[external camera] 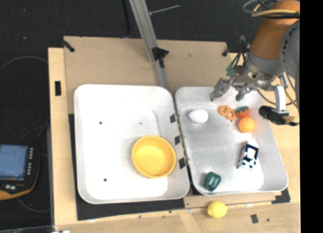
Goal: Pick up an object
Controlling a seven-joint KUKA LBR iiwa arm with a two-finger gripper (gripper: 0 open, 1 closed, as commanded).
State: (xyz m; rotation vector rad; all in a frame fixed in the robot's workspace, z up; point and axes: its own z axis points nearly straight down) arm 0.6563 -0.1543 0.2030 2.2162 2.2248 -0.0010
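Camera view, from above the bench: at far left a handheld control pendant (15, 169) with a blue screen lies off the bench. The left bin (101, 110) holds a yellow bowl (153, 156), upright, near its lower right corner. Across the divide, the right bin (222, 151) carries a white egg-shaped object (198, 116) at upper left, a dark green item (212, 180) near the front wall, an orange pretzel-like piece (227, 111), an orange ball (246, 125) and a black-and-white block (248, 156) — all lying apart from the arm. A yellow lemon-like ball (217, 209) sits outside on the bench, just below the right bin. The gripper (229, 91) hangs over the right bin's upper edge, fingers spread and holding nothing — just above the pretzel-like piece.
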